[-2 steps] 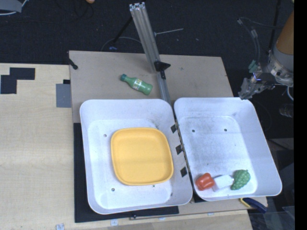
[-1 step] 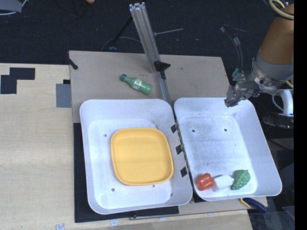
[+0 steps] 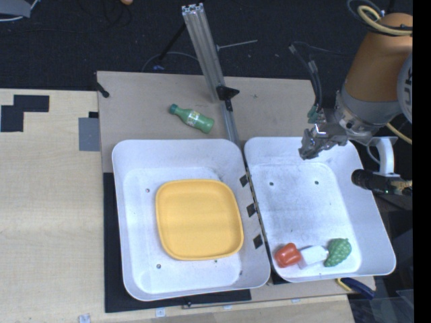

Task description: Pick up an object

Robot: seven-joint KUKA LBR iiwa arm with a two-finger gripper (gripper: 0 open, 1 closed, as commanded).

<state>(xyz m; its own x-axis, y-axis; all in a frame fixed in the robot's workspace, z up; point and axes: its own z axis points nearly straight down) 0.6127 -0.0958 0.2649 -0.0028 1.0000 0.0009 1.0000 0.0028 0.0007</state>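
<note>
The arm's gripper hangs over the far edge of the right bin, and whether its jaws are spread or pressed together cannot be told from this slant. The pickable things lie well apart from it at that bin's near edge: a red pepper-like piece, a small white block and a green bumpy piece, side by side. A yellow plate sits in the left bin, and on the counter beyond lies a green bottle whose pale label is too small to read.
</note>
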